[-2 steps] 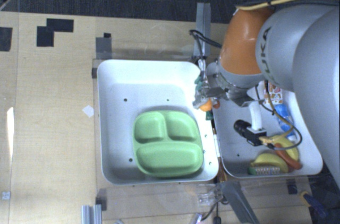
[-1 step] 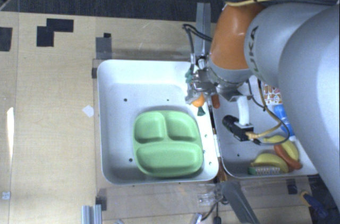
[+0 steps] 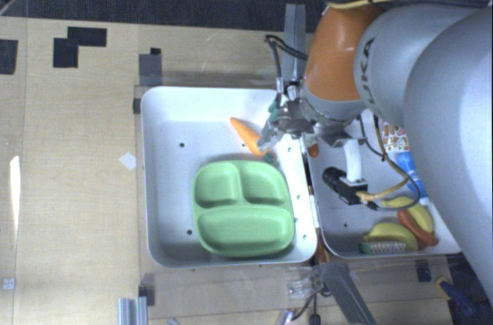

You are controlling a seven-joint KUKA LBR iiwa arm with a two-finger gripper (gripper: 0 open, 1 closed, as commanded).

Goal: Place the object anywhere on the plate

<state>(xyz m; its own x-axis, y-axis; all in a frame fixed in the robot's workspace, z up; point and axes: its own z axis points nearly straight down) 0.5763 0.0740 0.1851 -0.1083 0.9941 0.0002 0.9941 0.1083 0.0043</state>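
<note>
Carrot [image 3: 245, 133], the small orange toy, lies tilted on the floor of the left bin [image 3: 158, 185], just beyond the far rim of the plate and not on it. Nearest the camera, the green plate [image 3: 243, 209], divided into three compartments, sits flat in the near half of that bin, close to the wall it shares with the right bin [image 3: 339, 229]. In the right bin's near corner a yellow banana [image 3: 391, 232] lies against a red-orange piece [image 3: 422, 221], with a blue-and-white packet [image 3: 404, 159] farther back. Above the plate, the end effector [image 3: 273, 133] hangs low over the dividing wall, its tip at the carrot's near end. Whether it is wide, narrow or clamped on the carrot cannot be told from this angle, since the wrist covers it. Behind it, the orange band [image 3: 339, 61] and the grey arm [image 3: 431, 92] fill the right of the scene. Farther still, the pale wooden tabletop [image 3: 77, 185] carries black block markings [image 3: 78, 45] near its far edge.
</note>
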